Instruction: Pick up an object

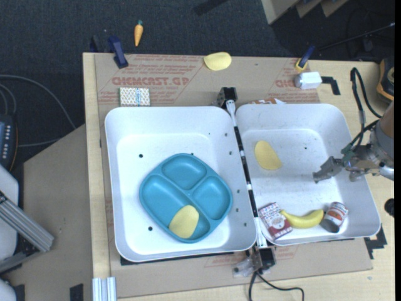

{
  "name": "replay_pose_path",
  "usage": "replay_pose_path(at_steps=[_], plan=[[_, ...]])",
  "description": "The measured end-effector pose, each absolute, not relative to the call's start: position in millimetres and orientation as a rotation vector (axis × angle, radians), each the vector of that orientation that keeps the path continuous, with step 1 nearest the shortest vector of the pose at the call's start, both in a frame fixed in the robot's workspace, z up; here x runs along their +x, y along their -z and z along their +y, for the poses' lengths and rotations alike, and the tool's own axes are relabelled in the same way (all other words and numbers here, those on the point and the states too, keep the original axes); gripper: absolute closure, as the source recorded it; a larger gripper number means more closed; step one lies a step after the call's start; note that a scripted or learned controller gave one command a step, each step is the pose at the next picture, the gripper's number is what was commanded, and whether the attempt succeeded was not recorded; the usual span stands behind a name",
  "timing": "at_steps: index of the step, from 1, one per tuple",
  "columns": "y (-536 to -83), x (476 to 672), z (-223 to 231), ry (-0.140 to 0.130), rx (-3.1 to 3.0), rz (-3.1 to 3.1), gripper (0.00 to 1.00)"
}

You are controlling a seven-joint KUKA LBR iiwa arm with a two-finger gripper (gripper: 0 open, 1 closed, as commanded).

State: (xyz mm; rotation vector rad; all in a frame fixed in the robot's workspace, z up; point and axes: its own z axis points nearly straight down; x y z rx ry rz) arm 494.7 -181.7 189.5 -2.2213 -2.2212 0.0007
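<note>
Loose objects lie in the right-hand white bin (351,137). A flat, pale yellow oval piece (268,155) rests near the bin's left wall, well apart from the rest. Along the near wall, a yellow banana (303,219) lies on its side, curving upward, between a small red-and-white carton (274,221) at its left end and a tipped-over can (335,217) at its right.
</note>
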Motion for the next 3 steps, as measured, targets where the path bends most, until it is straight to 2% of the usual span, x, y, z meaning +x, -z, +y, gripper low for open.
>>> replay_pose_path(at_steps=[1,2,3], plan=[[-144.7,539.2,-106.9,0.0,-2.219,-2.221,0.0],[-84.3,538.6,-91.2,-0.001,-2.221,-2.221,0.0],[-84.9,613.9,-109.4,0.0,-2.221,-2.224,0.0]])
